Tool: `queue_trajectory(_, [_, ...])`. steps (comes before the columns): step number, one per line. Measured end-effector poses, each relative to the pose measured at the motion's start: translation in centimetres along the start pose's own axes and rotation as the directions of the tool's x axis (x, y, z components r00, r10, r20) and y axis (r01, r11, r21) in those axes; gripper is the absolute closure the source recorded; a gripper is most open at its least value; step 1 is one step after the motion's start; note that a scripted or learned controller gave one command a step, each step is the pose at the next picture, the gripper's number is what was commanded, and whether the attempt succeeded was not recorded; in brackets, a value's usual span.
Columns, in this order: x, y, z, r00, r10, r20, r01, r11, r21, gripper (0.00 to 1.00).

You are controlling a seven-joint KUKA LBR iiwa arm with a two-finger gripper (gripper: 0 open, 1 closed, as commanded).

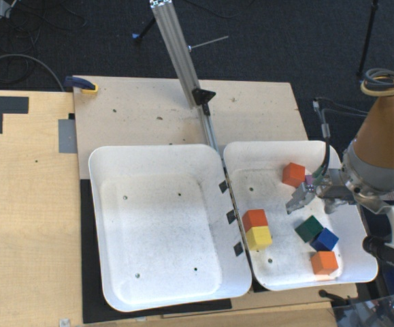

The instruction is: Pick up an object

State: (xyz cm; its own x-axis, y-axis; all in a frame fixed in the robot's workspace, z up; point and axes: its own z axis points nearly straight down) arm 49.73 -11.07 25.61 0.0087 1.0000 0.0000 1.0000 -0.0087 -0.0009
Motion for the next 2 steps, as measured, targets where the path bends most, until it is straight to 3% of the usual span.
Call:
queue_trajectory(1, [10.0, 2.9, 7.0, 1.000, -0.016, -0.004, 0.016, 1.000, 0.008, 0.00])
queue_trajectory(2, [9.1, 16.4, -1.8, 1.000, -0.014, 0.001, 0.014, 1.000, -0.008, 0.00])
